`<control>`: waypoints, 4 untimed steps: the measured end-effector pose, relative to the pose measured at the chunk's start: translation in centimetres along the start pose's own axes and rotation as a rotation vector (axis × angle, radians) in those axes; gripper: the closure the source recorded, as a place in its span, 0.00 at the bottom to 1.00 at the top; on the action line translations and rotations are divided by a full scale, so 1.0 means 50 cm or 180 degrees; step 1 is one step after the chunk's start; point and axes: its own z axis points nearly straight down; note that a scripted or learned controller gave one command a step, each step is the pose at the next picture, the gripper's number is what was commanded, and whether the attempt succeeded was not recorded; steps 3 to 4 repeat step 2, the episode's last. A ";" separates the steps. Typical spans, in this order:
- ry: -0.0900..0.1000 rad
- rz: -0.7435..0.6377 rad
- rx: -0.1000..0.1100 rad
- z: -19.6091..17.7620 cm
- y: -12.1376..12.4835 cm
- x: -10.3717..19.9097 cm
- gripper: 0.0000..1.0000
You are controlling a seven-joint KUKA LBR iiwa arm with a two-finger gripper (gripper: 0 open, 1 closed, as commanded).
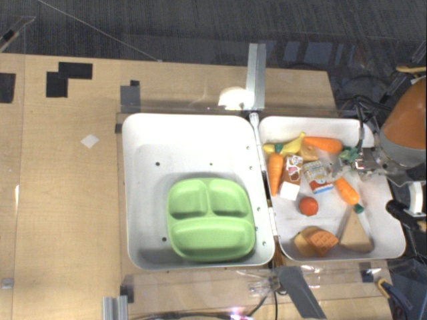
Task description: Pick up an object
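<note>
The right bin [393, 235] holds a heap of toy food. An orange carrot [323, 144] lies across the back beside a yellow banana [291, 145]. A second carrot [275, 172] stands along the left wall, and a third [347, 192] lies slanted near the middle. A red tomato [308, 207], a white block [289, 191], two small cartons [316, 173] and a brown waffle [317, 241] fill the rest. My gripper [357, 160] hangs over the bin's right side, just above and right of the slanted carrot. Nothing is visibly held in it.
The left bin [143, 139] holds a green divided plate [210, 219] in its front half. A grey utensil [343, 223] and a tan wedge [361, 235] lie at the right bin's front. The arm's orange band [410, 115] and cables crowd the right edge.
</note>
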 end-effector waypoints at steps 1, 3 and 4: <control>0.0009 0.0545 -0.0008 0.001 -0.015 0.004 0.00; -0.0004 0.0619 0.0006 0.001 0.001 0.006 0.00; -0.0004 0.0619 0.0006 0.001 0.001 0.006 0.00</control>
